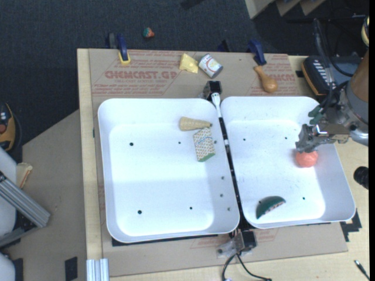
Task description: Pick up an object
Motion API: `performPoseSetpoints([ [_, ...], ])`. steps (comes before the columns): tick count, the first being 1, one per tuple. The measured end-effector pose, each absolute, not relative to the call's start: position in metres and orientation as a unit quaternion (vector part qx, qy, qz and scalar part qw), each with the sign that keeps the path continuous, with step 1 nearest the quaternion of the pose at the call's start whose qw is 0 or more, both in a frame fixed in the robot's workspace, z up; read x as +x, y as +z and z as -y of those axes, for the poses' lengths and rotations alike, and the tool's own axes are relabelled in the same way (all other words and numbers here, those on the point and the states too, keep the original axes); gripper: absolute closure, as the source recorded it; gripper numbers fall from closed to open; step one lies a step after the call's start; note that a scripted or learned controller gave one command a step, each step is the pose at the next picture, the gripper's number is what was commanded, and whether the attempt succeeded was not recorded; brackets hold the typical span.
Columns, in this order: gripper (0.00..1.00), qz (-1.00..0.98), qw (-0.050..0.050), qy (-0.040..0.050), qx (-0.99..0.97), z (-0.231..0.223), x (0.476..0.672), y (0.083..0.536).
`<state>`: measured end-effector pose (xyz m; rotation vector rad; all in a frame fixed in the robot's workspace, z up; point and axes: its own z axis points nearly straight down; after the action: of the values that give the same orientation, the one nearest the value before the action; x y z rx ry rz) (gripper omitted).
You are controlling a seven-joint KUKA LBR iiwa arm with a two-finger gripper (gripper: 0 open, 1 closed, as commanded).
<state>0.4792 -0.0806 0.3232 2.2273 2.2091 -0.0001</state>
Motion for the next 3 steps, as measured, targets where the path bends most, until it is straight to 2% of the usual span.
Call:
performPoseSetpoints([
  [1, 1.00, -0.704, 0.007, 0.0004, 0.710, 0.204, 0.522, 0.379],
  [2, 1.00, -0.709, -0.004, -0.0012, 0.705, 0.134, 0.519, 0.305],
  [3, 1.00, -0.708, 0.007, 0.0051, 0.706, 0.123, 0.479, 0.440],
])
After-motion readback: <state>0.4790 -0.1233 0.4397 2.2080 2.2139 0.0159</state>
